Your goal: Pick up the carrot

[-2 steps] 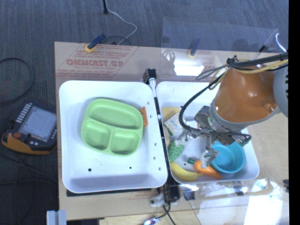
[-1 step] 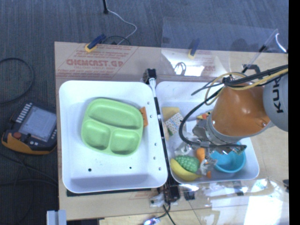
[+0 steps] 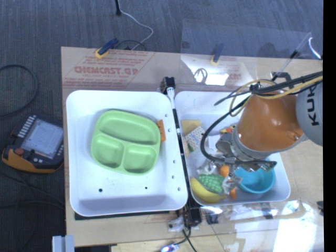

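the gripper [image 3: 227,168] is hanging low in the right bin [image 3: 283,192], right of the green plate [image 3: 126,140], touching a small orange carrot [image 3: 224,169] above the banana [image 3: 202,191].

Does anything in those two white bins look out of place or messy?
Yes: an orange piece sits wedged upright between the green divided plate and the left bin's right wall, away from the toy food heaped in the right bin.

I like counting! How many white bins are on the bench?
2. The left bin holds a green tray. The right bin sits beside it, under the arm, and holds toys.
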Tool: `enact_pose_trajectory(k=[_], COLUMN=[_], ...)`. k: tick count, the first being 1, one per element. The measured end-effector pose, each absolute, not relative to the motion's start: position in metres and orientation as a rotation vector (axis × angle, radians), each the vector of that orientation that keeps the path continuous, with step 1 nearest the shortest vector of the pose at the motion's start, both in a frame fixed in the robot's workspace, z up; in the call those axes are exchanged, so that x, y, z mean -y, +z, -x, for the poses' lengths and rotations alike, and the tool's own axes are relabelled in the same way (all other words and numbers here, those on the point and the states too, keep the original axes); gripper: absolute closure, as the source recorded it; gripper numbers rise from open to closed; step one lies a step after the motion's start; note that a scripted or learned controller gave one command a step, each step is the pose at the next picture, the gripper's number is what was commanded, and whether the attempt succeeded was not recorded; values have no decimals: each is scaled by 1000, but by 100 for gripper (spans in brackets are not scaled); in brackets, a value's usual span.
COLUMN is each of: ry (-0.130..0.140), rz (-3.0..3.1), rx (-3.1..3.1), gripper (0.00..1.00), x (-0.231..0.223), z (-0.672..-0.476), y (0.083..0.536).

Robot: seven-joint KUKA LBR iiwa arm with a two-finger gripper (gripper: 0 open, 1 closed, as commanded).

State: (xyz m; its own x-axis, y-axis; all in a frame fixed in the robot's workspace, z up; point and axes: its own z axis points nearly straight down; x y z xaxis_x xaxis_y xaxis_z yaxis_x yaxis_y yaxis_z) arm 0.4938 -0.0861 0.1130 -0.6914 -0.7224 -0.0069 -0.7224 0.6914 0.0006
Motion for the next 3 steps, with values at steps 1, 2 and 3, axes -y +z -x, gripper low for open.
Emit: enact_pose_trajectory(k=[1,2,3], ry=[0,2,3], rz=[683,682,846], rx=[-3058,-3062,-3028], gripper=[100,0,0], x=[51,52,127], z=[-501,-500,-491], y=[186,184,144])
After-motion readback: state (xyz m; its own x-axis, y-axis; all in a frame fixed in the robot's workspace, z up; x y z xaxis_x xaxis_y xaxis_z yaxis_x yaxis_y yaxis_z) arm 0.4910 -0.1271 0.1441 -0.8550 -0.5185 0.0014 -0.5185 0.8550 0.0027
